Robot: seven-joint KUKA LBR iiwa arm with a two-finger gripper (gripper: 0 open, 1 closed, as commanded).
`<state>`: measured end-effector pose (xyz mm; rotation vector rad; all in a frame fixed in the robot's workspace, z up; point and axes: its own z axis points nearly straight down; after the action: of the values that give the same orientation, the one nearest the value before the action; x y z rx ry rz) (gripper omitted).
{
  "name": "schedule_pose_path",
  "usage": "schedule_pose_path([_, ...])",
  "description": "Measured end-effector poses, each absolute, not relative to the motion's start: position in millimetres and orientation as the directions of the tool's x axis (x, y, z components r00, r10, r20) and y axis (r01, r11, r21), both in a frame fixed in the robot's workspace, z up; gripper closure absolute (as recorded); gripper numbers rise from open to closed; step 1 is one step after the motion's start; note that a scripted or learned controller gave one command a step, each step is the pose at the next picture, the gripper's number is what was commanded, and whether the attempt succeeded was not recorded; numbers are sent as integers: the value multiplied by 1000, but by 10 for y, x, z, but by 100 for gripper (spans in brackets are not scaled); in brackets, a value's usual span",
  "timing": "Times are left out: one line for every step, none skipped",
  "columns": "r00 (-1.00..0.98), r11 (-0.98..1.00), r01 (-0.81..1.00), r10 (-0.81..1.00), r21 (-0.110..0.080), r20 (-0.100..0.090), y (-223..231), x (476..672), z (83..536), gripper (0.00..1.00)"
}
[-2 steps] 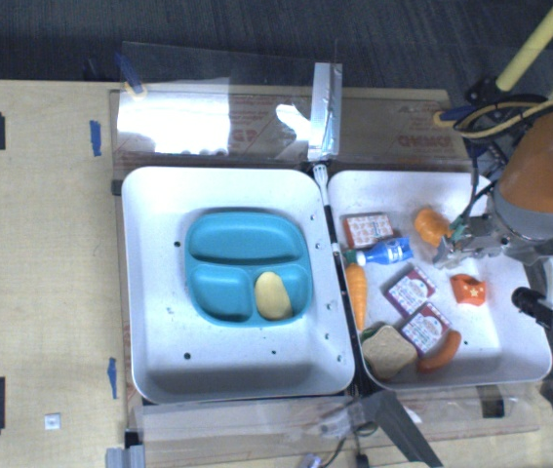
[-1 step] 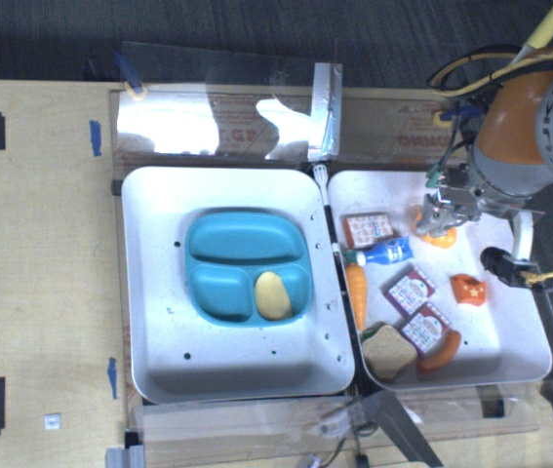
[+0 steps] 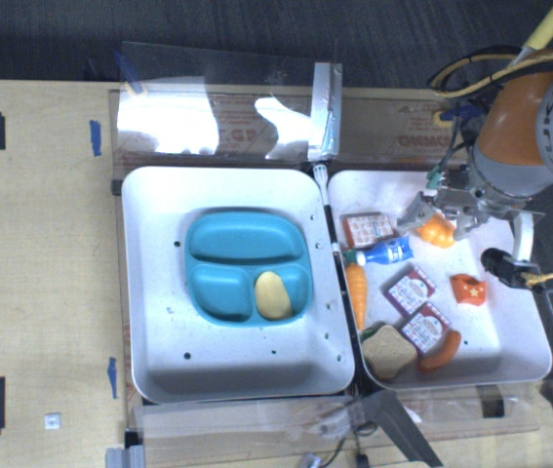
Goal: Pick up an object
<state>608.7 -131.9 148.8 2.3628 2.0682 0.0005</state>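
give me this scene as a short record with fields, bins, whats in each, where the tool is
left bin: blue divided tray with a yellow egg-shaped item in its lower right compartment
right bin: orange ball, blue bottle, carrot, packets, red piece, bread slice, sausage
tool: low over the right bin's upper part, fingers either side of the orange ball
arm: enters from the right

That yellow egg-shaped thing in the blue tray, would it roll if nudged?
Probably: the egg looks smooth and rounded, so a push would likely roll it. The blue tray compartment's raised edges should keep it in. Its smooth surface may slip between fingers.
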Motion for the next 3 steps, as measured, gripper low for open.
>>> schedule_pose_path([38, -38, 999, 999, 8, -3, -1817, 6366, 881, 0])
schedule_pose_path([310, -310, 951, 951, 2, 2, -1523, 6254, 870, 0])
schedule_pose_path([206, -206, 979, 979, 1, 0, -1446, 6041, 861, 0])
